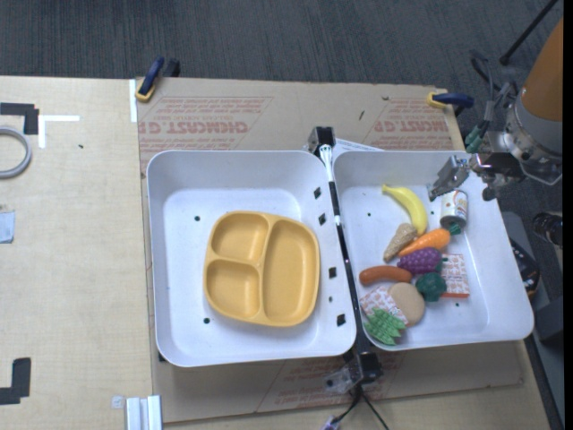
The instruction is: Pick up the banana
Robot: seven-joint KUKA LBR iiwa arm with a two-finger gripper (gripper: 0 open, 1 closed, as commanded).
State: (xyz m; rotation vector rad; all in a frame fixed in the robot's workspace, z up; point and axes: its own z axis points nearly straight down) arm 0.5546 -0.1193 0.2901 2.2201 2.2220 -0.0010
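Two shallow white bins sit side by side on a sheet of cardboard (215, 115). The left bin (170, 240) holds one yellow plate (263, 268) with three compartments. The right bin (497, 303) holds a cluster of toy food, one of each: a yellow banana (407, 206), an orange carrot (427, 240), a bunch of purple grapes (419, 260), a red sausage (385, 275), a small tin can (455, 210), a tan bread roll (409, 303), a dark green broccoli piece (431, 286), a leafy green piece (385, 327), and a pale cone-shaped piece (399, 240) whose kind is unclear. A red-printed packet (454, 276) lies under the pile's right side.

The banana lies in the far part of the right bin, at the top of the cluster, curving down toward the carrot. It lies free on the bin floor. The gripper (450, 176) hovers just to the banana's right, over the bin's far right part and directly above the tin can, apart from the banana. Whether its fingers are apart or together cannot be told from this angle, and nothing is seen held between them.
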